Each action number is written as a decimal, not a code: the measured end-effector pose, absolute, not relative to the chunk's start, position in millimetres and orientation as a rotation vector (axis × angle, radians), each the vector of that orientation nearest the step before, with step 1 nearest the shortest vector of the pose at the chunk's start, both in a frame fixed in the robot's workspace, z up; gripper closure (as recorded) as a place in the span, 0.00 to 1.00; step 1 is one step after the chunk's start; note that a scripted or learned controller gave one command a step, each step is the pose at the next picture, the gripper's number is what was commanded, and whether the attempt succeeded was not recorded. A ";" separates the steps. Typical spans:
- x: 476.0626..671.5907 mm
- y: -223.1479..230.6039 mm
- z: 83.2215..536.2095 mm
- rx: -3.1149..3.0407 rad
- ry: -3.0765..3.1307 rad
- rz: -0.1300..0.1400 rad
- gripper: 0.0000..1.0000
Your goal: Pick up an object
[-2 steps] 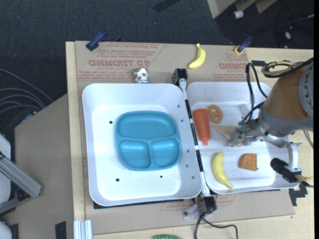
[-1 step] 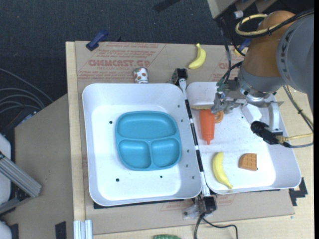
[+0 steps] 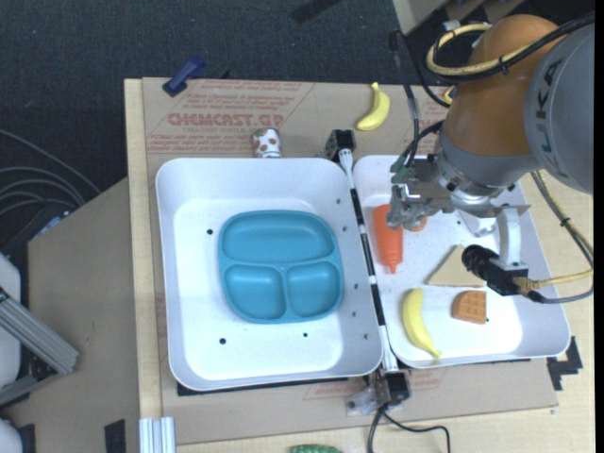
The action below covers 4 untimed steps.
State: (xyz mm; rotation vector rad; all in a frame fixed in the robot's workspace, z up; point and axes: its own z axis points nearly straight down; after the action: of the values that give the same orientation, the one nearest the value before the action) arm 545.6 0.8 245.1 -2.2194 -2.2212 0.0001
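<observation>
Camera view looks down on a plywood bench (image 3: 311,111) printed with red lettering, set on dark carpet (image 3: 94,26) — loose cables trail over the floor at the left. Two shallow white bins sit side by side on the board, touching along a black hinge line. The gripper (image 3: 408,213) hangs low over the right bin (image 3: 538,333), at the end of the grey arm with its orange band (image 3: 500,74). Whether it is clenched or released I cannot tell; the wrist covers it from above.

Directly beneath the gripper, and running down toward the camera from it, lies an orange carrot (image 3: 388,243), its upper end hidden under the tool. Further toward the near rim from the gripper lies a yellow banana (image 3: 416,321), and to that banana's right a brown wedge-shaped piece (image 3: 469,307). To the gripper's left, across the hinge, the left bin (image 3: 189,347) holds a blue divided plate (image 3: 280,263).

Beyond the bins on the bare board rest a second banana (image 3: 374,111), a small spotted toy (image 3: 267,142), and a blue object (image 3: 183,77) at the far-left corner.
</observation>
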 end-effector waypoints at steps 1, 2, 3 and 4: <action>545.5 0.4 245.0 -2.219 -2.222 0.002 0.00; 544.2 -99.7 172.5 -2.221 -2.220 0.002 0.00; 583.4 -127.6 88.4 -2.221 -2.220 0.002 0.00; 584.3 -127.5 99.0 -2.222 -2.222 0.000 1.00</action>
State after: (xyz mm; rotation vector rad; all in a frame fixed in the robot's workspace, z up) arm 584.3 -127.5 99.0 -2.2218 -2.2221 0.0005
